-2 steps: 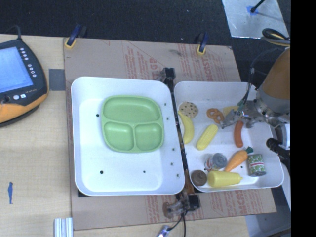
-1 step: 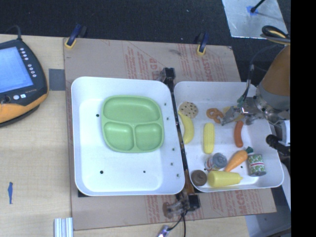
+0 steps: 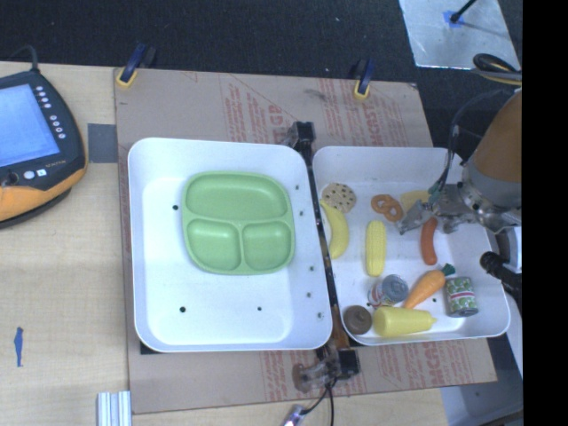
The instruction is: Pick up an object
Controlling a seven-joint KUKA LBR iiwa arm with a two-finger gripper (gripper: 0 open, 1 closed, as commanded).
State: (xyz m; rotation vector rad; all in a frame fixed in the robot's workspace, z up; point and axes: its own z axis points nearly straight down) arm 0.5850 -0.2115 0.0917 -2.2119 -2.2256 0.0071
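A cardboard sheet [image 3: 266, 105] clamped to the wooden bench [image 3: 53, 273] carries both bins; dark carpet [image 3: 222, 11] lies beyond. In the right bin [image 3: 355, 162], the gripper [image 3: 432, 213] hangs above a red sausage [image 3: 429, 240]; whether its claw is apart I cannot tell.

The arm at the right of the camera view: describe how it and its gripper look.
The arm is a rounded, bulky body showing an orange-tan curved shell with grey housing below it. A thin dark cable loops along its left side. The gripper is bare grey metal, an angular assembly of brackets narrowing to slim pointed ends. A black fitting with pale parts sits lower on the wrist, by the right bin's edge.
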